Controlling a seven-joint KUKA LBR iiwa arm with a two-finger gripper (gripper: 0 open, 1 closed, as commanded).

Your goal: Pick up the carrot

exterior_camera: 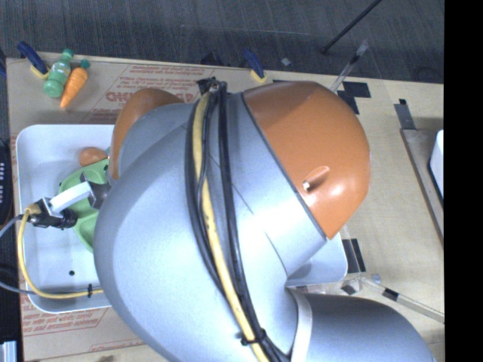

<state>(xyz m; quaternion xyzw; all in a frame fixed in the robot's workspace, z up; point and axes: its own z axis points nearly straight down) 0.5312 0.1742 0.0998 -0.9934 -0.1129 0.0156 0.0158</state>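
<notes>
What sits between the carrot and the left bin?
Only bare printed cardboard, seen in the camera view; the carrot lies outside the left bin, beside a green toy.

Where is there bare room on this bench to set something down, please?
Free: the bin floor in its far-left corner, and its front strip below the green toy; also the bench right of the arm. Crowded: mid-bin under the arm, and the bench corner holding the carrot and a green bottle.

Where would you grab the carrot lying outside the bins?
I'd grip the carrot across its orange middle, coming straight down from above. It lies flat on the bench, slanted, narrowing toward its lower tip, and a green toy crowds its leafy end.
</notes>
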